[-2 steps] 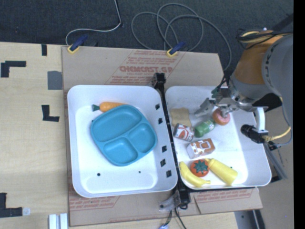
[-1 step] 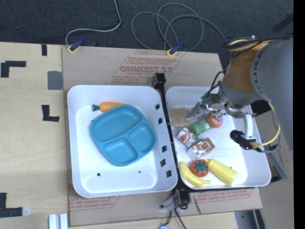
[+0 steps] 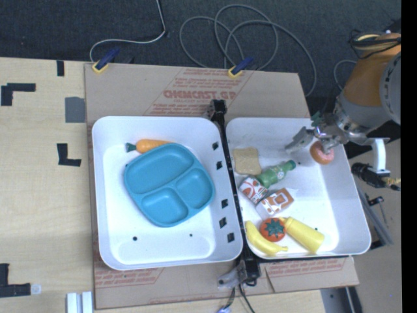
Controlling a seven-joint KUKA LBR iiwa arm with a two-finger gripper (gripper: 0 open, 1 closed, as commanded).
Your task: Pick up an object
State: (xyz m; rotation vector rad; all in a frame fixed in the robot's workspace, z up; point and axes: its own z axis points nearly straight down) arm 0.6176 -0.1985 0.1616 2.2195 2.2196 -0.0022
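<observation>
- The hand [image 3: 311, 141] sits over the far right part of the right bin [image 3: 339, 194], at the end of the grey arm [image 3: 371, 87] with its orange band.
- 2 grey fingers [image 3: 296, 140] show, 1 angled out to the side away from the arm; they stand apart, and a small round orange-pink object [image 3: 322, 152] sits at their base on the arm's side. Whether the fingers press on it I cannot tell; it may just lie on the bin floor beneath them.
- Just beside the hand, toward the near edge, lies a green bottle [image 3: 276, 173], tilted, its cap pointing at the hand.
- Past the bottle, away from the arm, a tan slice of bread [image 3: 246, 161] lies flat by the wall between the 2 bins.
- Nearer the front than the bottle lie 2 red-and-white packets [image 3: 253, 190] and [image 3: 276, 202], side by side.
- Well apart from the hand, at the bin's front edge: a yellow banana [image 3: 259, 241], a red tomato [image 3: 273, 229] touching it, and a yellow bottle [image 3: 303, 233] just beside the tomato.
- The left bin [image 3: 111, 194], farther from the hand, holds a blue divided plate [image 3: 169, 184] with an orange carrot [image 3: 151, 145] at its far rim.
- Both bins rest on a cardboard sheet [image 3: 195, 93] on the worktop [image 3: 39, 194].
</observation>
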